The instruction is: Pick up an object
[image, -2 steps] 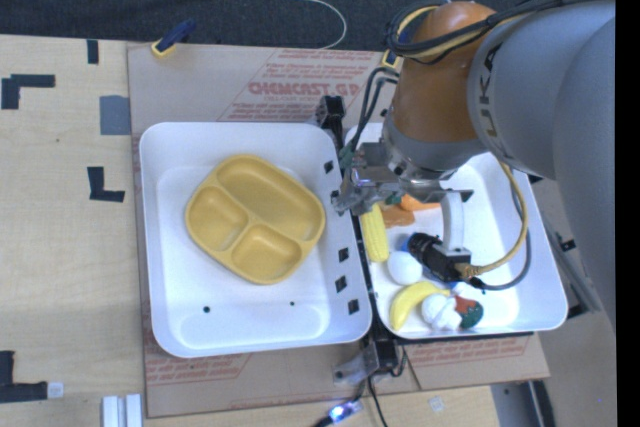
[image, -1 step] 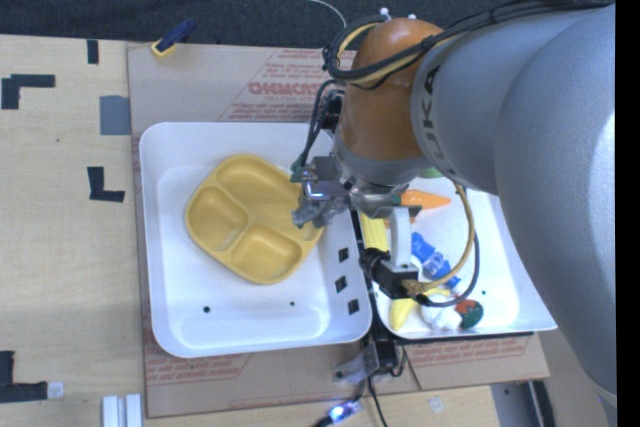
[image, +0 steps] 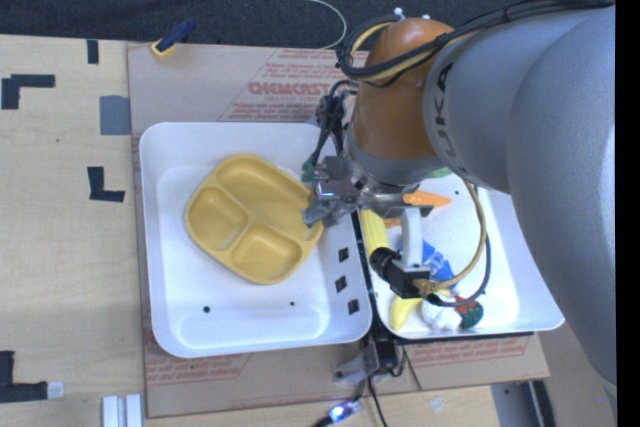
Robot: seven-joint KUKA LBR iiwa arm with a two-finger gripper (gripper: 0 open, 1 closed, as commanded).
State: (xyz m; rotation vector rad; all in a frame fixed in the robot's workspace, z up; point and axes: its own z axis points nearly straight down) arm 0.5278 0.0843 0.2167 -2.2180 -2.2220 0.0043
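Observation:
A yellow divided plate (image: 245,217) lies in the left white bin (image: 158,245), toward its upper right part. My gripper (image: 321,199) is down at the plate's right rim, close to the wall between the two bins. The orange-banded wrist (image: 398,95) stands directly above it and hides part of the right bin (image: 535,310). In that bin lie a yellow banana-like piece (image: 374,233), an orange carrot-like piece (image: 427,200), a blue object (image: 438,266) and a small white and green object (image: 456,316).
The bulky grey arm (image: 550,105) covers the upper right of the view. Cables loop around the wrist and over the right bin. Both bins rest on a cardboard sheet (image: 260,85). A small blue and yellow item (image: 172,37) lies at the cardboard's far left corner.

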